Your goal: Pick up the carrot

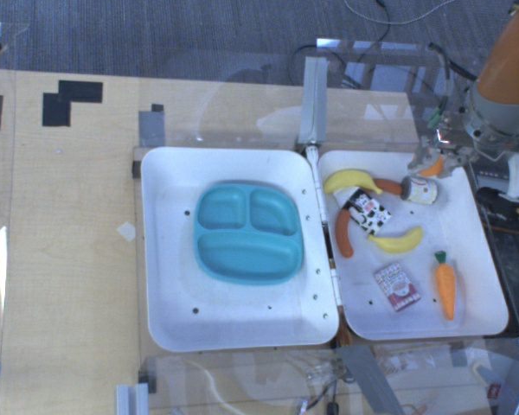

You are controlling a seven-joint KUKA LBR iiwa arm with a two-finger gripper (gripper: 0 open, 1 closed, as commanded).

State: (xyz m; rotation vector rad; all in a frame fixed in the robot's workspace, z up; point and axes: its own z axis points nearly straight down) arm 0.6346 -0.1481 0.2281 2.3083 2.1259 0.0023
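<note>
The carrot point(446, 289), orange with a green top, lies lengthwise near the front right corner of the right bin point(489, 271). My gripper point(432, 159) hangs over that bin's far right corner, well behind the carrot and apart from it. A small orange item point(431, 169) shows just under the gripper; whether it is held is unclear. Nothing touches the carrot.
The right bin also holds two bananas point(349, 180) point(396, 239), a reddish sausage point(343, 233), a black-and-white cow-patterned item point(368, 212), a small pale cylinder point(420, 191) and a red packet point(396, 286). A blue divided plate point(249, 233) sits in the left bin point(169, 258).
</note>
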